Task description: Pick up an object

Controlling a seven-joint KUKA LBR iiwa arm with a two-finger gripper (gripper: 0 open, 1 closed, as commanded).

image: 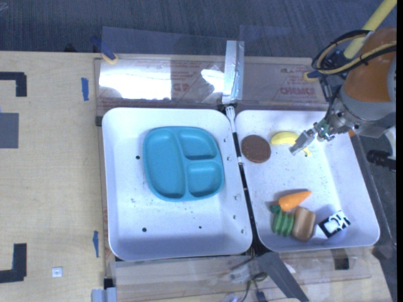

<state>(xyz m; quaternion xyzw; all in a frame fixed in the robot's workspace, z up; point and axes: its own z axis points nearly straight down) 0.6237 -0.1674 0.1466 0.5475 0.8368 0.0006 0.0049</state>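
Two shallow white plastic bins [119, 187] are resting side by side on a pale wooden bench [44, 168]. The grey, orange-banded arm [368, 87] is reaching in from three o'clock, its two-finger gripper [302, 143] hanging beside a yellow toy banana [283, 138]; the claw's state cannot be told.

Grey arm [371, 109] with a broad orange band [373, 74] above the wrist, rounded and smooth-shelled. Black cables [337, 52] looped beside the orange band, one yellow strand among them, and a pale yellow tube [383, 10] slanting up past it. Small metal gripper [303, 143] at the tip, silvery-grey, with thin fingers; finer marks too small to tell.
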